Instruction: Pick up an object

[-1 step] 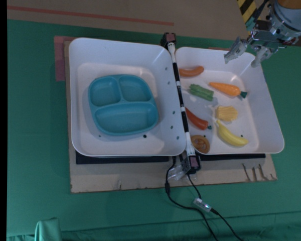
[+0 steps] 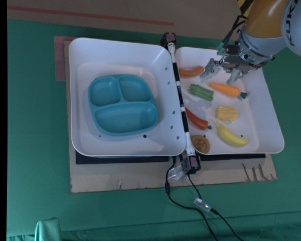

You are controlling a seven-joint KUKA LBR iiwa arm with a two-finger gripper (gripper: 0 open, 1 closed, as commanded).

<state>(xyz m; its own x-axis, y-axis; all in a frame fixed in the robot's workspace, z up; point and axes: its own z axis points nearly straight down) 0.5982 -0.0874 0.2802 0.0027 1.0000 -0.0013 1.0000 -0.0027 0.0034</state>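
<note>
Gripper [image 2: 222, 71] hangs open over the right bin's [image 2: 271, 129] far end, nothing between its fingers. The carrot [image 2: 226, 89] lies just at its 6 o'clock; hot dog [image 2: 191, 71] at 9, near the divider. Bare floor runs along the bin's 3 o'clock wall. "KU" reads on the arm [image 2: 281, 14]. Teal plate [image 2: 123, 104] fills the left bin [image 2: 85, 54].

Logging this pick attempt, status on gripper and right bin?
Gripper open, over the right bin, holding nothing. Carrot just below the fingers, untouched. Green bean pod and sausage close beside; divided plate alone in left bin.
</note>
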